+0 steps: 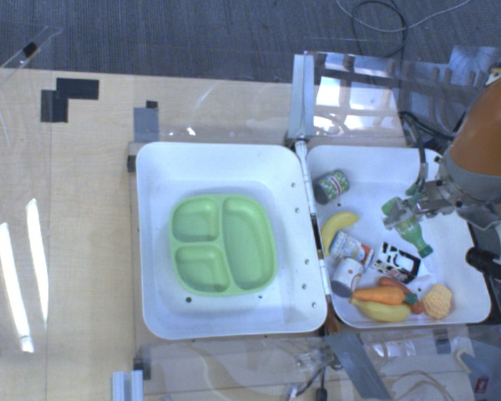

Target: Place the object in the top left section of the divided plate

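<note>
Gripper poised over the right bin, plate waiting in the left

Two shallow white bins are seen side by side in the camera view. The left bin (150,249) bears a green divided plate (223,244), which is laid flat near the bin's middle; its top left section (195,220) is seen as a small rounded hollow, with a second small section below it and one long section to the right.

The right bin (376,161) holds the loose things. A dark can with a green label (331,185) lies on its side near the upper left corner. A banana (338,226) is seen below it, just beside the bin's left wall. A small white carton (348,247) lies next, and a black and white packet (398,260) is placed to its right. Along the lower edge a carrot (382,294) rests against a yellow fruit (382,311) (possibly a second banana), and a yellow corn piece (437,302) lies at the lower right.

The gripper (407,210) is seen over the right bin, reached in from the right below the arm's orange band (487,136). A green bottle-like object (411,228) lies at the fingertips, touching or just under them. Whether the tool is released or clenched cannot be told, nor whether the green object is grasped.
</note>
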Robot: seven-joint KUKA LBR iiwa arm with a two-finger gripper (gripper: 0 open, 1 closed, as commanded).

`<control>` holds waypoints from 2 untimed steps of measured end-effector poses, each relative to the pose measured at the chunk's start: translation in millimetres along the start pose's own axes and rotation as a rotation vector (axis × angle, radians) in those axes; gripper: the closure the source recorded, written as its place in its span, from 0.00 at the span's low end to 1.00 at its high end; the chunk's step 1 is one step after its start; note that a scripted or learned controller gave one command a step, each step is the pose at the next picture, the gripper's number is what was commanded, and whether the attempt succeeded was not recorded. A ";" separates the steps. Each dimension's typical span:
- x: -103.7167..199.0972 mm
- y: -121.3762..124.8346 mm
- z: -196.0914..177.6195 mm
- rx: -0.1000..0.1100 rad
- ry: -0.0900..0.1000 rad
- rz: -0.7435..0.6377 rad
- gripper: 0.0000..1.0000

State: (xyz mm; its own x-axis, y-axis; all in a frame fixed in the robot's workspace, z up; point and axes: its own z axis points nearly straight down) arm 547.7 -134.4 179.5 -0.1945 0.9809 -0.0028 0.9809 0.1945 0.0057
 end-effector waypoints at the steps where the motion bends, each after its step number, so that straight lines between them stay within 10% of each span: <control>1: 65.2 65.2 -61.1 -0.001 0.001 -0.275 1.00; 2: 143.8 44.5 -53.3 0.002 0.003 -0.243 1.00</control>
State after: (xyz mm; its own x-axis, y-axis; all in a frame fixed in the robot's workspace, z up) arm 563.1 15.4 232.7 -0.4252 0.9051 -0.0008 0.9051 0.4252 0.0037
